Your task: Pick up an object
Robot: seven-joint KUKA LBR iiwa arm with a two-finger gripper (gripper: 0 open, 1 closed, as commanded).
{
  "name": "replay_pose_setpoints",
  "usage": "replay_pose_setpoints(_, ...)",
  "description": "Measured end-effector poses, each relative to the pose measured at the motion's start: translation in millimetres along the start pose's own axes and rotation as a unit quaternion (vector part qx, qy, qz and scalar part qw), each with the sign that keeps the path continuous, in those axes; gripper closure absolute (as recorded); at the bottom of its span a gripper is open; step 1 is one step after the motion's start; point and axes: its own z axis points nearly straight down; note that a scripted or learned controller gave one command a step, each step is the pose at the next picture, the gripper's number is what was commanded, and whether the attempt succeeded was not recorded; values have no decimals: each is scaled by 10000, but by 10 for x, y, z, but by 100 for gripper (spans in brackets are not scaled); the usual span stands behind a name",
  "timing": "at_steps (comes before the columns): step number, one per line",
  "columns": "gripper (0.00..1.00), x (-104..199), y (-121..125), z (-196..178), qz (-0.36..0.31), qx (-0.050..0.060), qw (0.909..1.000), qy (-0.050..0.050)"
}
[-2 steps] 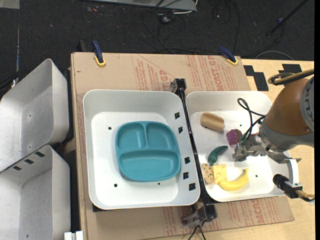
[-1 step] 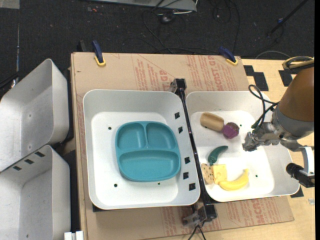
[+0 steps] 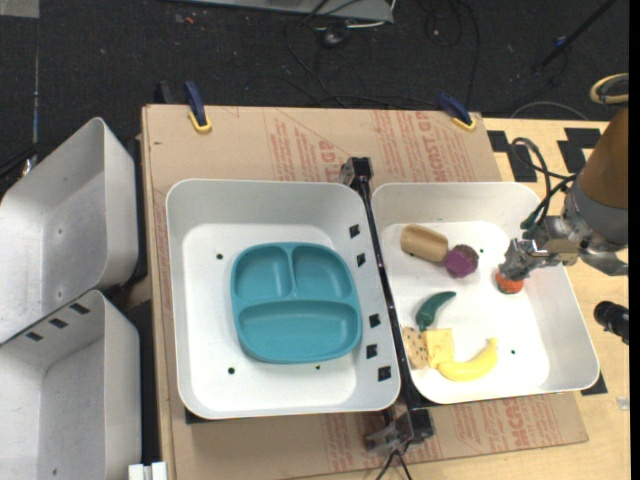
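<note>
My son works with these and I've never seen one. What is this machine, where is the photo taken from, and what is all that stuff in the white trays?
It is a robot arm, grey and orange, reaching in from the right. At its end is a gripper for picking things up. The single photo comes from a fixed camera above the bench, looking down at a slant.

Two shallow white bins sit side by side. The left bin holds a teal divided plate. The right bin holds toy food: a tan roll, a purple piece, a green pepper, a cracker, a cheese slice and a banana. The gripper is low over a small orange-red item; whether it grips it is unclear.
</note>
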Motion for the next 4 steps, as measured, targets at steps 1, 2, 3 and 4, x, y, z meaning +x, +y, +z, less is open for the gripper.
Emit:
replay_pose_setpoints(1, 100, -3, 16, -529, 2, 7, 10000, 0)
replay_pose_setpoints(2, 100, 460, 75, -459, -10, 35, 10000, 14)
replay_pose_setpoints(3, 100, 1062, 221, -434, -18, 29, 10000, 15)
replay_pose_setpoints(4, 100, 1552, 424, -248, -18, 33, 10000, 14)
